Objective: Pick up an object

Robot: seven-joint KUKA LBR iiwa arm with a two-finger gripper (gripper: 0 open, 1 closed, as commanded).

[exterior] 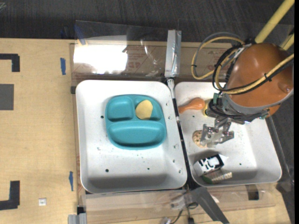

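The gripper (217, 135) hangs low in the right bin (261, 167); whether it is open I cannot tell. Touching its left side lies a small speckled cookie-like piece (199, 137) (probably light, rigid, crumbly): pinch it gently across its edges.

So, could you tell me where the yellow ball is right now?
The yellow ball sits in the upper right compartment of the teal tray, inside the left bin.

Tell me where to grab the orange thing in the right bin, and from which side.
Grip the orange object across its narrower left part, probably from above. It lies lengthwise across the right bin, near the divider, its right end passing under the arm, so the left end looks freer.
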